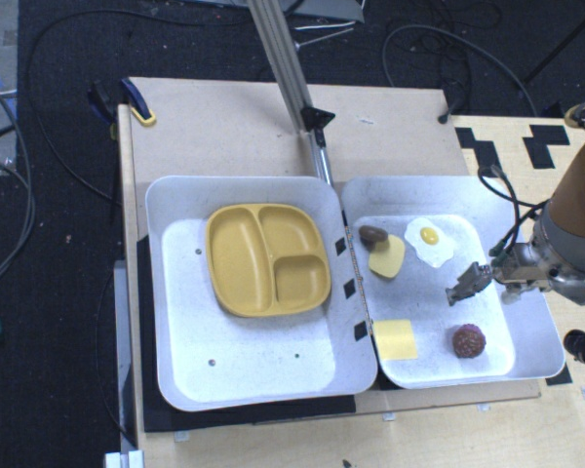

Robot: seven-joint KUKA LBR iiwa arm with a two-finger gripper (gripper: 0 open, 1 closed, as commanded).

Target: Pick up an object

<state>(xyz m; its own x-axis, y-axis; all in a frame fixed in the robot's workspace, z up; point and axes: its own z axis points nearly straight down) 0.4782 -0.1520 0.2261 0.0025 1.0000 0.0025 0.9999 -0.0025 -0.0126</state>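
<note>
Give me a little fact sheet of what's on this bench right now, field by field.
left bin: holds a yellow tray with three compartments
right bin: holds five food items
fried egg: near the far side
brown lump: far left corner, touching a pale yellow piece
yellow square: near left, lying flat
reddish ball: near right
pincer: over the right bin, between egg and ball, nothing seen in it
arm: enters from the right
</note>
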